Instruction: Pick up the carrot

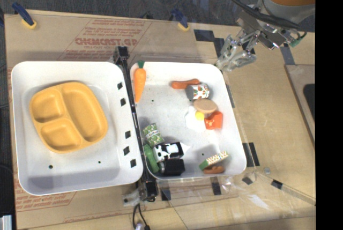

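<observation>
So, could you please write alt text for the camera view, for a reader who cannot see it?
An orange plastic carrot with a green top lies against the left wall of the right white bin, among other toy foods, while the robot's hand hovers above that bin's upper right corner, holding nothing. The left white bin holds a yellow three-section plate.

The orange carrot (139,81), green-topped, lies lengthwise against the right bin's (231,116) far left wall.

The grey arm enters at the upper right of the frame (its orange band sits at the top edge), wrist angled down and leftward, ending in the gripper (231,60) right of centre.
</observation>
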Robot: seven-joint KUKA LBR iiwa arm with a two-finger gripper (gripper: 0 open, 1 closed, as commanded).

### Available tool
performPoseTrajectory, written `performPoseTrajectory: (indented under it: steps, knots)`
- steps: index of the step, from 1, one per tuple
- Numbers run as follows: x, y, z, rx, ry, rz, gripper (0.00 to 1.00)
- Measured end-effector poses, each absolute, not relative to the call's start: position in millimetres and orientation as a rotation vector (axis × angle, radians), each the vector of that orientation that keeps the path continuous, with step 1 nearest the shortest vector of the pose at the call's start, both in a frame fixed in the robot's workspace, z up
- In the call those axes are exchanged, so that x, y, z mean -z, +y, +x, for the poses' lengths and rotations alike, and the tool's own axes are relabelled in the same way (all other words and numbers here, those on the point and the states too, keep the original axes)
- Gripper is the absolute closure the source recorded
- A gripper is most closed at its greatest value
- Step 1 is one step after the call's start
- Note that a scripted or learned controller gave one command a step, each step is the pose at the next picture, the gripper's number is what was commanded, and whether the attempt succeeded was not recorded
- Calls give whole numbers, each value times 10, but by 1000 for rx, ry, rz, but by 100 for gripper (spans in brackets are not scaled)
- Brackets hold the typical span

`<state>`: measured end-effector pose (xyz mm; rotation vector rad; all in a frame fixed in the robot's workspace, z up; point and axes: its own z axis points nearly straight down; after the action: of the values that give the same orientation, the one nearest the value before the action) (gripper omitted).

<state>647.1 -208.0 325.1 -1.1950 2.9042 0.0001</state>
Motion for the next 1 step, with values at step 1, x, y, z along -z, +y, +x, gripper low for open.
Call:
performPoseTrajectory:
  steps: [1]
  knots:
    - [-3618,-2078,6586,5,2669,-1646,100]
